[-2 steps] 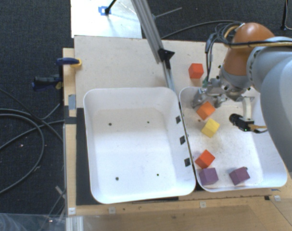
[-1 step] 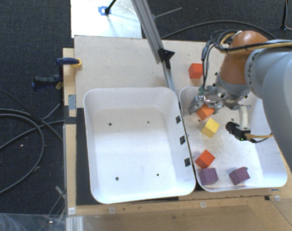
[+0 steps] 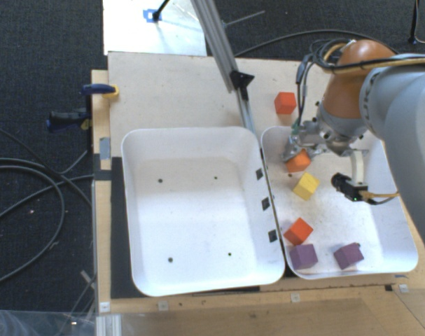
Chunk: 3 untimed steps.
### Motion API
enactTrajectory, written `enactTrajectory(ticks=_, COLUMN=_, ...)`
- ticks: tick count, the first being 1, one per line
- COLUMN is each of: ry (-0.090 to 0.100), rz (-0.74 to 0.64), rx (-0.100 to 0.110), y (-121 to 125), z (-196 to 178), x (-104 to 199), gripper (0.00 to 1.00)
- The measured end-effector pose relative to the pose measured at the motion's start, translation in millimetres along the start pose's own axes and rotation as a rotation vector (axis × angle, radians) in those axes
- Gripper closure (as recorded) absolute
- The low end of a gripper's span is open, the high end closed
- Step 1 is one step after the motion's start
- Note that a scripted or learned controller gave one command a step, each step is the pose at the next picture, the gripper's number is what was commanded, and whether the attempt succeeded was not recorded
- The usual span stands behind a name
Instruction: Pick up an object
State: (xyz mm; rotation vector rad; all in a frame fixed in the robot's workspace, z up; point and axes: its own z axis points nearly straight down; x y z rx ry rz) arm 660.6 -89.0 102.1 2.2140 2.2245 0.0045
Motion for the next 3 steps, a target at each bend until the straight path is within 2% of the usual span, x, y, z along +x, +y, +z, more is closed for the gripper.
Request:
enactTrajectory(ticks=1, ry=0.000, rz=0.003, rx=0.000, y=-19, z=-52, x=0, gripper=1.00)
enactTrajectory(ticks=2, ry=0.002, rz=-0.007, rx=-0.008, y=27, z=-162, x=71, gripper=1.00)
enactTrajectory(ticks=3, ry=0.003, rz=-0.008, rx=0.005, y=31, z=-124, x=164, gripper=1.00)
